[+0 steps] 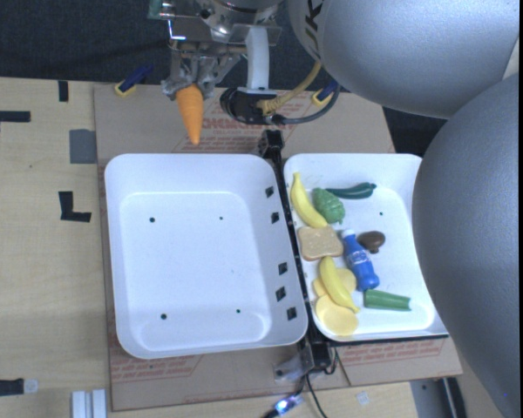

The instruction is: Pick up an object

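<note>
Orange carrot (191, 113) up in the air, and the gripper (188, 87) has it: the fingers (173, 85) are clamped on its thick top end, and the carrot hangs straight down from them, tip lowest. Below the fingers and the dangling tip is a brown cardboard sheet (139, 129), just short of the far rim of the left bin (192, 259); that bin's white floor lies nearer the camera than the fingers.

Off to the fingers' right and nearer the camera sits the right bin (401, 225), and that one is busy. Closest to the fingers is a yellow banana (302, 202) lying along the wall the bins share, with a light green pepper (329, 205) touching it and a dark green chilli (354, 190) just beyond. Farther from the fingers comes a slice of toast (319, 243), then a blue bottle (360, 262) beside it with a small brown item (373, 240) at its shoulder; what that brown item is, I cannot tell. A second banana (336, 282) lies past the toast, a green vegetable (386, 300) sits to its right, and a pale yellow round piece (336, 319) is the thing farthest from the fingers, right at the near wall
</note>
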Robot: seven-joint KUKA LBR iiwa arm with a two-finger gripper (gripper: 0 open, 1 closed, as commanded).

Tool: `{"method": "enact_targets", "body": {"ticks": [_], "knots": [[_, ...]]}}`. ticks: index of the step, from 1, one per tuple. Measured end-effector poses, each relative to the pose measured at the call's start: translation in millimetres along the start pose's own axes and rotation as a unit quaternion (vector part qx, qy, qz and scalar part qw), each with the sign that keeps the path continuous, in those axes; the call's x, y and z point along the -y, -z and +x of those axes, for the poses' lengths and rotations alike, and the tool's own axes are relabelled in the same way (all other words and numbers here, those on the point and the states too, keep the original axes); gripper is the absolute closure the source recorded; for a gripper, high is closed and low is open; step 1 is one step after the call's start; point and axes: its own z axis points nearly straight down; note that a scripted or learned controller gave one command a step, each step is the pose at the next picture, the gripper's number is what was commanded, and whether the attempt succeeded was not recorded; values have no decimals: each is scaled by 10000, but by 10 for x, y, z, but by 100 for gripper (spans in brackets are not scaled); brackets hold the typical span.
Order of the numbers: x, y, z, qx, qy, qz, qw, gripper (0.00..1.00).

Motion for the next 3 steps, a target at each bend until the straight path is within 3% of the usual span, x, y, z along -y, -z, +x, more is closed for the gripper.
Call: {"method": "enact_targets", "body": {"ticks": [1,2,3], "knots": [[183,347,2,1,1,5,10000,100],[-303,1139,-8,3,-9,-33,10000,100],[-314,213,-154,32,-17,65,10000,100]]}}
